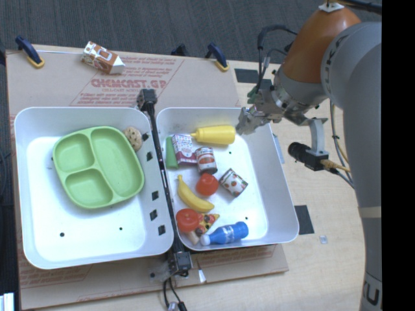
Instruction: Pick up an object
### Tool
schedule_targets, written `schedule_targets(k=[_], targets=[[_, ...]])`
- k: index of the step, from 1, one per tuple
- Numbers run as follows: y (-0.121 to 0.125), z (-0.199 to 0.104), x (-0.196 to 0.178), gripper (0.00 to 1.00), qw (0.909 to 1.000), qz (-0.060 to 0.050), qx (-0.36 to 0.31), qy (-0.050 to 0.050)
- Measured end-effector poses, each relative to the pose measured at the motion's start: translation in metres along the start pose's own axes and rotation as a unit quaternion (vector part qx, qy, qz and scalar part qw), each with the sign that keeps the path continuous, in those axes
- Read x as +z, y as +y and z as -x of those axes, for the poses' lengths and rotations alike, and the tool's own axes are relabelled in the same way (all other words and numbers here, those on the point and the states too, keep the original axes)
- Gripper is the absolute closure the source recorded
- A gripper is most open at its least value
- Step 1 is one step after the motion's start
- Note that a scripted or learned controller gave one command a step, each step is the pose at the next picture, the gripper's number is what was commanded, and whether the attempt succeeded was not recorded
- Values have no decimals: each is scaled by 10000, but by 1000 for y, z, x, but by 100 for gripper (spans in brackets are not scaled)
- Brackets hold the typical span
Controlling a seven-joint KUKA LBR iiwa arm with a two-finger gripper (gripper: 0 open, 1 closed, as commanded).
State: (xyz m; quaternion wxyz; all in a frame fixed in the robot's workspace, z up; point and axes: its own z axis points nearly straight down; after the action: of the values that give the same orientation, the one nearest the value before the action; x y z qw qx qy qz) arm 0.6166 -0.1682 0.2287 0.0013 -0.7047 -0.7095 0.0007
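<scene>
Entry, as I logged it from the remote station.

1. Desk [324, 238]: pale wood surface carrying a cardboard sheet [130, 80] printed in red, held by blue clamps [29, 50] along its far edge. A small carton [102, 57] lay on the cardboard near the far left corner.

2. Left bin [39, 238]: held a green divided plate [97, 167] toward its far left part, and a cookie [133, 136] just beside the plate, close to the far right corner of that bin.

3. Right bin [275, 199]: held the pickable objects. Near the far edge I saw a yellow mustard bottle [214, 135] on its side. Toward the left wall lay a green-edged packet [181, 151] with a small can [205, 159] touching it. At the middle sat a red tomato-like fruit [207, 184] and, just beside it on the right, a small printed box [233, 182]. A banana [192, 198] lay near the left wall. At the near edge were a red-orange round item [188, 219], a small colourful packet [207, 222] and a blue bottle [227, 233] on its side.

4. Arm [324, 44]: grey with an orange band, reaching in from the right. I noted the end effector [247, 123] above the far right corner of the right bin, just beside the mustard bottle's cap end. I could not tell whether it was wide or narrow; I saw nothing held in it.
</scene>
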Motion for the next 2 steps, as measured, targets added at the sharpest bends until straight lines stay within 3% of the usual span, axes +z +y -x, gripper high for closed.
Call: schedule_targets(k=[1,2], targets=[[-62,4,-12,100,10000,3,8,-7],[-18,4,24,100,10000,3,-4,-8]])
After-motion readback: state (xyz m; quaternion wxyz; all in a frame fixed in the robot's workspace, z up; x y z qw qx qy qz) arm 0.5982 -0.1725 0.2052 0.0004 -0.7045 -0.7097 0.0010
